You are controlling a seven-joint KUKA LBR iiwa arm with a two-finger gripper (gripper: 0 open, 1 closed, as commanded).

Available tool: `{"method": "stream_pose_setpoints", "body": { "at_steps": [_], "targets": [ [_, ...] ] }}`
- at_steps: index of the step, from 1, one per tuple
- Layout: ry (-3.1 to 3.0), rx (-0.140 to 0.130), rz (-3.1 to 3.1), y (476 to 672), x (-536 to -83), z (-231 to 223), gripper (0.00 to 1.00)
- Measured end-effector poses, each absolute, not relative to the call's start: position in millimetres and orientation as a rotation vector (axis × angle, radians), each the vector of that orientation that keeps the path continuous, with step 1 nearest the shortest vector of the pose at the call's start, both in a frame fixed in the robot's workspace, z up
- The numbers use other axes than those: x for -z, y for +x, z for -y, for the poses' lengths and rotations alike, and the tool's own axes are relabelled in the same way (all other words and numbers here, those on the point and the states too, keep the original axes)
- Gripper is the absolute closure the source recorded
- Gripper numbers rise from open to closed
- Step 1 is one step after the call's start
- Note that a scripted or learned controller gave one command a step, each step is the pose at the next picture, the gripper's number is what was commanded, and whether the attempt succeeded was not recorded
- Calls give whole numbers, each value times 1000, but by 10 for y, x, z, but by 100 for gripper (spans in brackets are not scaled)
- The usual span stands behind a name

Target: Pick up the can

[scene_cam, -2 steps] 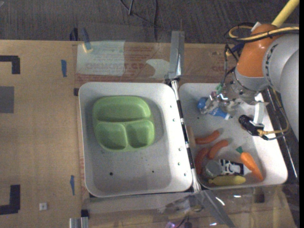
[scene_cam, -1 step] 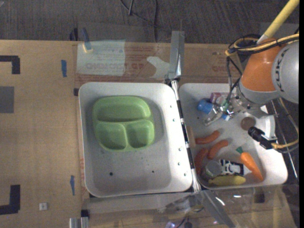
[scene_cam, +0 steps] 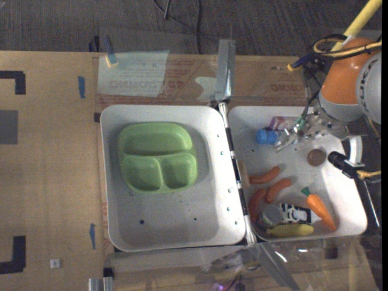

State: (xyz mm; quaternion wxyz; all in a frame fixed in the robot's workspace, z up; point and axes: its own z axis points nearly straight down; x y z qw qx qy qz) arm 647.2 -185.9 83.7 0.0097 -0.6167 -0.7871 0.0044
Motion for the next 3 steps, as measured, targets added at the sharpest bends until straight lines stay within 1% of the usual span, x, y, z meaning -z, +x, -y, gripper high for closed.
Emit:
{"method": "stream_pose_setpoints", "body": {
  "at_steps": [1,2,3],
  "targets": [
    [-1988,2,2434,5952,-857,1842,0],
    [-1819,3,2569,6401,-862,1782,0],
    [-1878,2,2520,6045,-857,1796,0]
  ]
}}
